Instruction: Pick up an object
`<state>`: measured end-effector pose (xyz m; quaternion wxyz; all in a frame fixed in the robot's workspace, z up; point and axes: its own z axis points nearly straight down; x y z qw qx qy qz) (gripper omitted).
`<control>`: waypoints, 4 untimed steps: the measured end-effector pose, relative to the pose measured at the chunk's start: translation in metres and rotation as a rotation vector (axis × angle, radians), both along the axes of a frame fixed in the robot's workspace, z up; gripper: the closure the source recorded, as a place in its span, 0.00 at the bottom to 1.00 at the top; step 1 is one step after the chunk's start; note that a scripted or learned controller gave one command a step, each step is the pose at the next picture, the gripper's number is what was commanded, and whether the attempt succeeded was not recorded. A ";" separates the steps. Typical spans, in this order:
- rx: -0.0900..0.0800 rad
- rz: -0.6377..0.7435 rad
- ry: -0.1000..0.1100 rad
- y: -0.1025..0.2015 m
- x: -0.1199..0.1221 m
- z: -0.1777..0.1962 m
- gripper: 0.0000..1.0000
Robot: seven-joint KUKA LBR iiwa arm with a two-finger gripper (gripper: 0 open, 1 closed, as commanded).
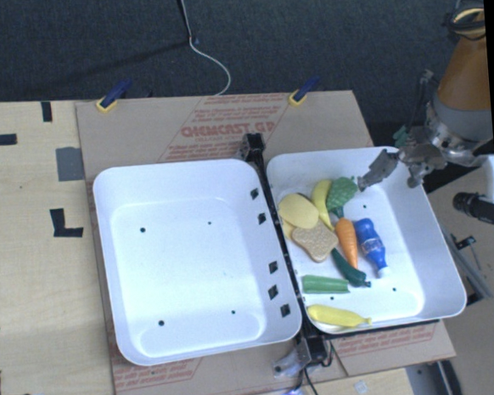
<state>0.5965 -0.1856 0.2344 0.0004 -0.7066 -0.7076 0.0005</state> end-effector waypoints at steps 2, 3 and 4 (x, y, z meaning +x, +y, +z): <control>0.000 0.001 0.001 0.021 -0.012 -0.107 1.00; 0.000 0.006 -0.004 0.085 0.024 -0.139 1.00; 0.000 0.001 -0.002 0.082 0.022 -0.139 0.00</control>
